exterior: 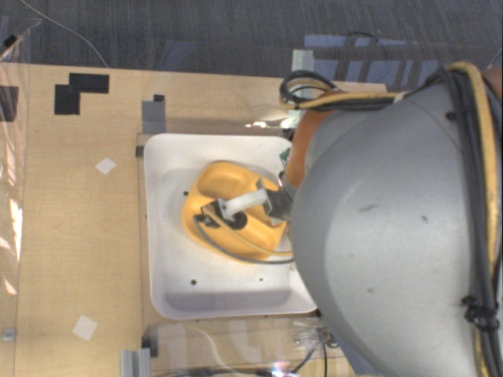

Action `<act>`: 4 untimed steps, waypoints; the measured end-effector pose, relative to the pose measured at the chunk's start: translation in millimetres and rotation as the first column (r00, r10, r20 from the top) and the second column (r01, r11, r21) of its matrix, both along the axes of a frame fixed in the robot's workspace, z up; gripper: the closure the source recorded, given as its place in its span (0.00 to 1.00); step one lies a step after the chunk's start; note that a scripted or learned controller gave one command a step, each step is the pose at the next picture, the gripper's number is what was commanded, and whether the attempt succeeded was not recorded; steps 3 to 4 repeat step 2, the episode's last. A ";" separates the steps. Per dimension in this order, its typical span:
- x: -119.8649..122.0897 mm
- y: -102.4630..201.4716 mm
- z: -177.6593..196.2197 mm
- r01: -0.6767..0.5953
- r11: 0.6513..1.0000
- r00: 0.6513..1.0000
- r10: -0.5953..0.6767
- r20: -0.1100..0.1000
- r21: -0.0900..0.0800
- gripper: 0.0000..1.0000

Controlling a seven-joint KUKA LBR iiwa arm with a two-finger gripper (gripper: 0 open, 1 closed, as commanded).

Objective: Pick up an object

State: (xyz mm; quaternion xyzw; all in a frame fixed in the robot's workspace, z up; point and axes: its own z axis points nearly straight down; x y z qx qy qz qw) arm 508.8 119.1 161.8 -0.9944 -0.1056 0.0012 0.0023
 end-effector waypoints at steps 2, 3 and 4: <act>0.5 1.0 99.5 -0.246 0.969 0.969 0.246 0.009 -0.004 0.00; 0.5 1.0 99.5 -0.246 0.969 0.969 0.246 0.009 -0.004 0.00; 0.5 1.0 99.5 -0.246 0.969 0.969 0.246 0.009 -0.004 0.00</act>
